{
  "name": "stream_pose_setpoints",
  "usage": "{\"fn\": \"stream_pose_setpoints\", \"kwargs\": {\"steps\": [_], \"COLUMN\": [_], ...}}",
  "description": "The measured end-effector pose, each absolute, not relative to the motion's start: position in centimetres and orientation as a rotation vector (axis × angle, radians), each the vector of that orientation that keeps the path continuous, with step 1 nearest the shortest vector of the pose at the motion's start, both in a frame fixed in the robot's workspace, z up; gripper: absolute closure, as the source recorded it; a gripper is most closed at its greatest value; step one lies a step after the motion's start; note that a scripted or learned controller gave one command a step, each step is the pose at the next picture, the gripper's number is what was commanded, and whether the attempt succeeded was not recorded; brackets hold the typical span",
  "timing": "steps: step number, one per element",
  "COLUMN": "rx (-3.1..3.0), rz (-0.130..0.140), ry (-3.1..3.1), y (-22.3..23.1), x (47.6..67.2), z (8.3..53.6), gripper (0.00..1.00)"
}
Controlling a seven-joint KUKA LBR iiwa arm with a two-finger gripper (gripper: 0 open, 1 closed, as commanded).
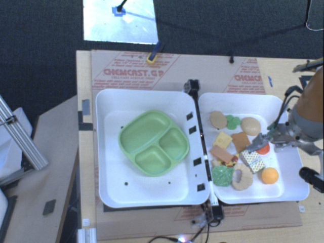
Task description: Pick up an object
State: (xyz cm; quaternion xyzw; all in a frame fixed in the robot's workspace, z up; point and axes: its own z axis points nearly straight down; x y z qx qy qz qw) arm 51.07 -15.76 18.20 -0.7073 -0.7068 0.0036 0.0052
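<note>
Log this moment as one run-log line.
arm: over right bin | pincer: low among toy food, beside red piece | grasp: not confirmed | left bin: green divided plate

This is a robotics test lab, not a home or kitchen. A pale wooden tabletop [61, 135] stands on dark carpet and carries a protective acrylic sheet printed in red with a maker's name [134, 71]. Two shallow white plastic bins [109, 151] sit side by side on it, joined by black clips [193, 130]. One holds a green sectioned plastic tray [153, 142], the other a jumble of toy foods [238, 151]. Loose cables [202, 220] trail at the front edge, and an aluminium frame rail [23, 140] stands at left.
</note>
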Motion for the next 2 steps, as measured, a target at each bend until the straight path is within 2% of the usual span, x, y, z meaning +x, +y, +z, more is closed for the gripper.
{"fn": "stream_pose_setpoints", "kwargs": {"steps": [1,2], "rx": [-2.219,-2.220], "rz": [-0.001,-0.001], "ry": [-2.226,-2.224], "y": [-15.7,-16.2], "x": [51.4,50.7], "z": [18.9,14.4], "gripper": [0.00,0.00]}}
